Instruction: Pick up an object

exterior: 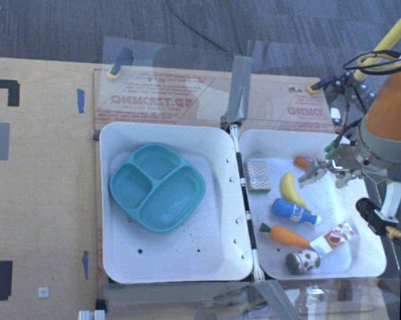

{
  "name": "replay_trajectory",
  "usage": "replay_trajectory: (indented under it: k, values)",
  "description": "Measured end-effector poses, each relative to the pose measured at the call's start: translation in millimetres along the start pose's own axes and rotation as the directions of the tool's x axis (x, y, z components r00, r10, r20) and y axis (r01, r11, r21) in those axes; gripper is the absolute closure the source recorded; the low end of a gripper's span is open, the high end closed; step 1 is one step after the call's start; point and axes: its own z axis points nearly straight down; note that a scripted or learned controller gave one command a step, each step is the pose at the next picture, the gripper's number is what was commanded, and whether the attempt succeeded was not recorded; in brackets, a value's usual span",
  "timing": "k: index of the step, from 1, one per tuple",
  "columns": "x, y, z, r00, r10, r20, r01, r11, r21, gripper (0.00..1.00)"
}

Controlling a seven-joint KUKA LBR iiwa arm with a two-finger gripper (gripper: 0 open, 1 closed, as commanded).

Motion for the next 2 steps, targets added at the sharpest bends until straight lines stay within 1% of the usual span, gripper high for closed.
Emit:
replay_trajectory:
  k: [1,2]
  values:
    - [-12.6,-14.8,100.9,0.999,0.041,0.002,-0.041,0.999,-0.035,0.0]
    - [17.1,38.8,123.7,1.0,-0.011,0.006,0.011,1.0,-0.015,0.0]
